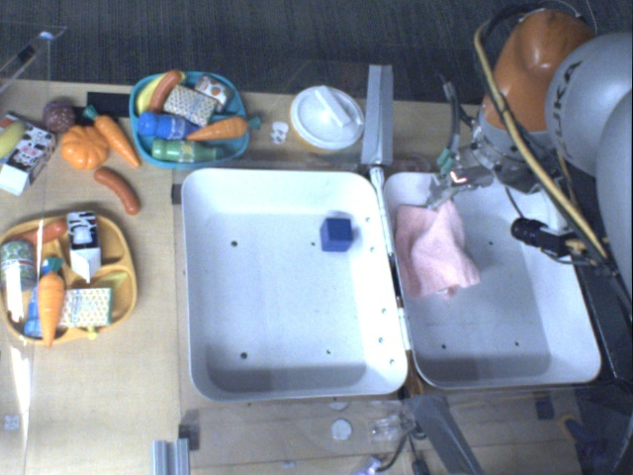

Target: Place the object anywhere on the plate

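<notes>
Gripper (447, 188) looks pinched on the pink cloth's (433, 250) top corner; cloth hangs below it. Blue block (337, 233) lies well to its left.

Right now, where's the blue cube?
In the camera view, the blue cube sits in the left bin, toward its upper right, apart from the pink cloth in the right bin.

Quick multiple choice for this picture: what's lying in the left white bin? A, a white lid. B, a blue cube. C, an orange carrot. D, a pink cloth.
B: the blue cube sits alone on the floor of the left bin, while the pink cloth lies in the right bin.
</notes>
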`<state>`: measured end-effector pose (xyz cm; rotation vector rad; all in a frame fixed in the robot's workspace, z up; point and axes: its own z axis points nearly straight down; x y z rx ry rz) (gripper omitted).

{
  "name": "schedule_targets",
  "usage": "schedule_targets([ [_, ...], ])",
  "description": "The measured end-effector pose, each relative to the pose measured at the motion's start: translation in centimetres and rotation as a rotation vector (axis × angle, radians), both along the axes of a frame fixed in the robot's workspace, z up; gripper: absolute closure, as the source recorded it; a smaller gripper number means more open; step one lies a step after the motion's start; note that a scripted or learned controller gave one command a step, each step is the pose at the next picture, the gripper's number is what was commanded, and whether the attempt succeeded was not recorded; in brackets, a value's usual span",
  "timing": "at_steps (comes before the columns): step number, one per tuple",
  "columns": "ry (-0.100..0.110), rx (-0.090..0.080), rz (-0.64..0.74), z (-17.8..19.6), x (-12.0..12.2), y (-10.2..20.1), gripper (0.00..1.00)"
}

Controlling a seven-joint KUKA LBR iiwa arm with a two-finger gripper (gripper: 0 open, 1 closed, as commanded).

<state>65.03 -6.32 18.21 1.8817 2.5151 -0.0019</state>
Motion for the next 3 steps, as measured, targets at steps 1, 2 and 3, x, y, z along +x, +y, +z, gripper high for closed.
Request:
schedule_targets([
  [1, -0.001, 0.0, 0.009, 4.1, 0.2, 0.1, 1.0],
  [2, 0.0, 0.002, 0.412, 2.9, -2.6, 3.9, 1.0],
  [3, 0.0, 0.003, 0.815, 3.6, -5.3, 7.1, 1.0],
])
